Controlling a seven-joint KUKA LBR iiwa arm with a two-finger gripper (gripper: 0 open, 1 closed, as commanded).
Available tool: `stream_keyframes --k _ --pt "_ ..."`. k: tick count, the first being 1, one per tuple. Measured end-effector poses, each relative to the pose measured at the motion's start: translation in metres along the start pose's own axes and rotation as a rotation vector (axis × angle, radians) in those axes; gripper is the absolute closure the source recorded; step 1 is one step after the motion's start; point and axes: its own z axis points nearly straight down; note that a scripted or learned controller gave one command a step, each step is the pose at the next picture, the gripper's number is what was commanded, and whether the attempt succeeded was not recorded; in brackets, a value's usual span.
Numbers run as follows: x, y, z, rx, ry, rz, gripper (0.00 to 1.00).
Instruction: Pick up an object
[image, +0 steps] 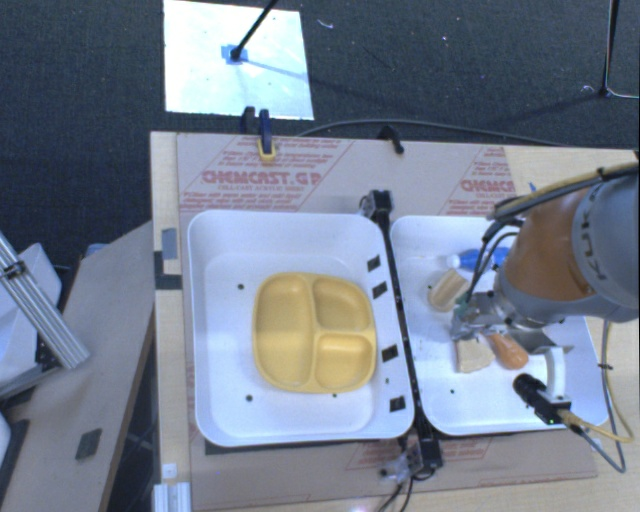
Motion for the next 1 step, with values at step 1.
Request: stream_keyframes --k 1 --pt "0.0090 -0.0001 -0.0491 0.021 0.011 -0.006 1.00"
